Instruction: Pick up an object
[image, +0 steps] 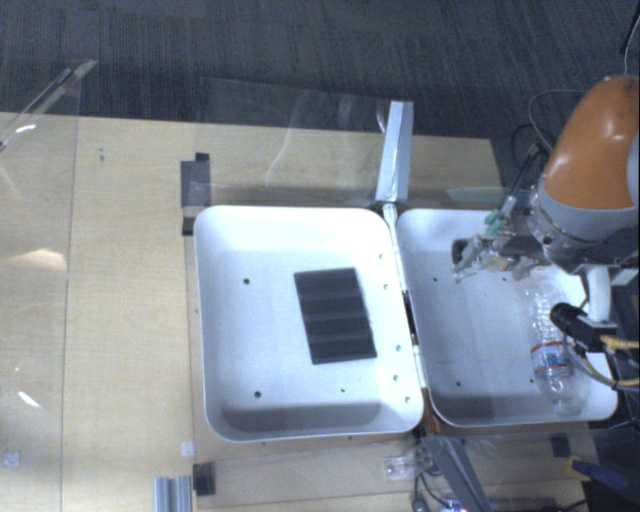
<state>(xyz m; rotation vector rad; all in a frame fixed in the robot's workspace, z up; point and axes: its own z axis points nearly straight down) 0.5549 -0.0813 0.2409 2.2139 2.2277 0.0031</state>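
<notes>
A black ribbed rectangular pad (335, 315) lies flat in the middle of the left bin (230, 300). A clear plastic bottle (550, 345) with a blue label lies near the right side of the right bin (450, 330). My gripper (478, 253) hangs over the upper part of the right bin, left of and above the bottle and apart from it. The grey wrist with its orange band (598, 135) covers the bin's upper right corner. I see nothing held at the gripper.
A metal divider post (393, 160) stands at the back between the two bins. Black cables (590, 340) run along the right bin's right edge, close to the bottle. Wooden bench surface (100, 300) stretches to the left.
</notes>
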